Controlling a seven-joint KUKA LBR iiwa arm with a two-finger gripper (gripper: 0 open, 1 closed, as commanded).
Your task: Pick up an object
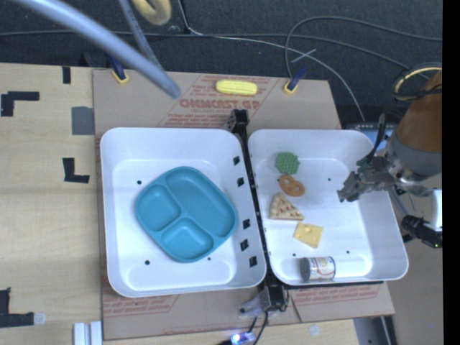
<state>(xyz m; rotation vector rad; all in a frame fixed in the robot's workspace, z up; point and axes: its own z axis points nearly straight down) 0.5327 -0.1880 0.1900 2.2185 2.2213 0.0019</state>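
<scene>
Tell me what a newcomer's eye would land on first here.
First, the blue divided tray filling the middle of the left bin. Next, the small food items in the right bin: green piece, pretzel, cheese, can. The gripper hovers at that bin's right side.

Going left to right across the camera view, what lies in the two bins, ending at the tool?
Blue three-compartment plastic tray → tan triangular sandwich piece → yellow cheese wedge → silver can on its side → tool.
</scene>
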